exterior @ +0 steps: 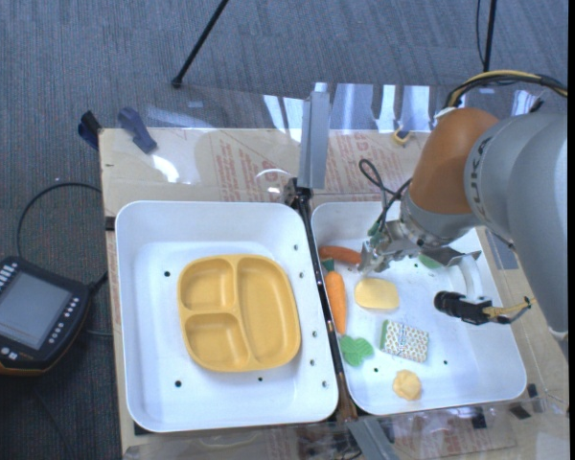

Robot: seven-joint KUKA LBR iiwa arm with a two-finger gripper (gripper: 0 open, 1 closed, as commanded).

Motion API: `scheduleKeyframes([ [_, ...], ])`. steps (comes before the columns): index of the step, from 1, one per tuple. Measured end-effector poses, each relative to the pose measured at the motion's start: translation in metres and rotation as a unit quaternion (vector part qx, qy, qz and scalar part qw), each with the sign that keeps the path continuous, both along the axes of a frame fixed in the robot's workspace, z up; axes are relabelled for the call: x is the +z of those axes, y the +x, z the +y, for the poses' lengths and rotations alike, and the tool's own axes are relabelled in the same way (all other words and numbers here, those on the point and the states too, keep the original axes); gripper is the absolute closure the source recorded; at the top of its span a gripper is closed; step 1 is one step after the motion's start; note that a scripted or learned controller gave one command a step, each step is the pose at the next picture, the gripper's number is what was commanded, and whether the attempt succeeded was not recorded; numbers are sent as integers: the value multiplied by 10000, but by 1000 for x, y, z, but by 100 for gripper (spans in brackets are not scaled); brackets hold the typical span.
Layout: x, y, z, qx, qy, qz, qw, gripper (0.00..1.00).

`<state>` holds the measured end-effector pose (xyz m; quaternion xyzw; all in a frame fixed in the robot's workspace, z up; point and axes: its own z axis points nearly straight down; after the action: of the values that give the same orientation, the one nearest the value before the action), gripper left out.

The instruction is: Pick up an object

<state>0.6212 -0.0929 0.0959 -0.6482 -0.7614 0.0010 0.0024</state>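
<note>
The arm is a thick, rounded grey shell, smooth and matte; a broad orange band wraps it above the wrist; black and yellow cables loop over its top; a thin black cable curls beside the wrist; the gripper is small, metallic, with green touches.

The grey arm reached in from the right, its orange band above the wrist, bent downward toward the left, with the gripper lowered at its end.
</note>
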Motion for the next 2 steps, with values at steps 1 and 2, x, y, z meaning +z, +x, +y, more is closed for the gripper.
scheduleKeyframes([
  [1, -1, 0, 0, -1, 1, 4, 10000, 0],
  [2, 9, 0, -1, -10, 6, 9, 10000, 100],
])
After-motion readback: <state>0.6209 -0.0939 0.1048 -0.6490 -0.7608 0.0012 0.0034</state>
